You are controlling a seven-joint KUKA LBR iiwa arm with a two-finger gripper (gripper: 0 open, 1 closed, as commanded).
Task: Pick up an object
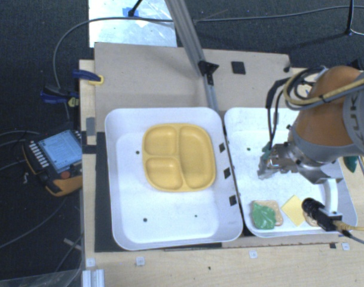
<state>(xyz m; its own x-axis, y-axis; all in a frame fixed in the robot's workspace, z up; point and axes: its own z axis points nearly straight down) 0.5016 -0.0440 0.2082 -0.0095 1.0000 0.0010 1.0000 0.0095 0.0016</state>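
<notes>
Dark carpet surrounds the worktop [170, 76] with its 2 white bins, and in the right bin [244, 124] the tool [269, 163], whose state I cannot tell, hangs above the green object [264, 216] lying toward the near wall.

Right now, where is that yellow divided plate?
In the camera view, the yellow divided plate lies in the left white bin, toward its upper middle, across the divider from the bin where the hand hovers.
</notes>
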